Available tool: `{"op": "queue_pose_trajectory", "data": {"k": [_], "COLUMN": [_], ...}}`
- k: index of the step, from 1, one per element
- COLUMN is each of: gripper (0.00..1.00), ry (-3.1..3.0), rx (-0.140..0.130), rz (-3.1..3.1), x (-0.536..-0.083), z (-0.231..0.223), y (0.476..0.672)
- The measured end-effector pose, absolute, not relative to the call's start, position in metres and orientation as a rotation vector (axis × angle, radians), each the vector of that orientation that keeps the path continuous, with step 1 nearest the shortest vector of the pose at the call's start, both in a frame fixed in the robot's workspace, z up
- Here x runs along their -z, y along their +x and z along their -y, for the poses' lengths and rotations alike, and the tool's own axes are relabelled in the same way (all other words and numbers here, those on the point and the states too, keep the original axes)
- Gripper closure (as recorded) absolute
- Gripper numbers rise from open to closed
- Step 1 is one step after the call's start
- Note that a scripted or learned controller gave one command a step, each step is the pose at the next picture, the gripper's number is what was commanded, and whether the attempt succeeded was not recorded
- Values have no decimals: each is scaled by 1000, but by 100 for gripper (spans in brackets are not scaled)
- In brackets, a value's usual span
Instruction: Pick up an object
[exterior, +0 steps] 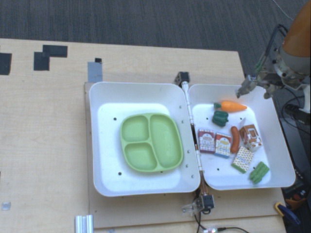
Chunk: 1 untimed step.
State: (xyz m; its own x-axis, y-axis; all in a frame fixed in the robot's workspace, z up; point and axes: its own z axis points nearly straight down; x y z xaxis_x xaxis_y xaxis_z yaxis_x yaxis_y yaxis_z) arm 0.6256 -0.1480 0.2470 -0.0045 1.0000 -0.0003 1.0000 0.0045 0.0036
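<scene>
**Orange carrot lying loose, nothing gripped**

Hovering over right bin (pixel 286 174) far rim: gripper (pixel 256 86), fingers spread apart, nothing between them. Just below: carrot (pixel 233 107) beside green pepper (pixel 220 118). Nearer: small cartons (pixel 214 143), sausage (pixel 235 139). Green divided plate (pixel 151 143) in left bin (pixel 104 178).

Gripper (pixel 256 85): over the far rim of the right bin (pixel 286 152), at its far side.
Carrot (pixel 233 107): in the right bin, just nearward and left of the gripper.
Pepper (pixel 220 117): touching the carrot's near side, further from the gripper.
Sausage (pixel 235 139): mid-bin, nearward of the gripper, between the small boxes (pixel 215 143) and the carton (pixel 250 136).
Wrapped packet (pixel 243 159): nearward of the sausage.
Cucumber (pixel 259 173): near corner, farthest from the gripper within that bin.
Left bin (pixel 104 125): well left of the gripper, touching the right bin.
Divided plate (pixel 151 142): in the left bin, centred.
</scene>
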Motion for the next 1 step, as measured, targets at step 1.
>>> {"op": "queue_pose_trajectory", "data": {"k": [1], "gripper": [0], "ry": [2205], "rx": [-18], "rz": [-2214], "x": [-108], "z": [132], "y": [605]}}
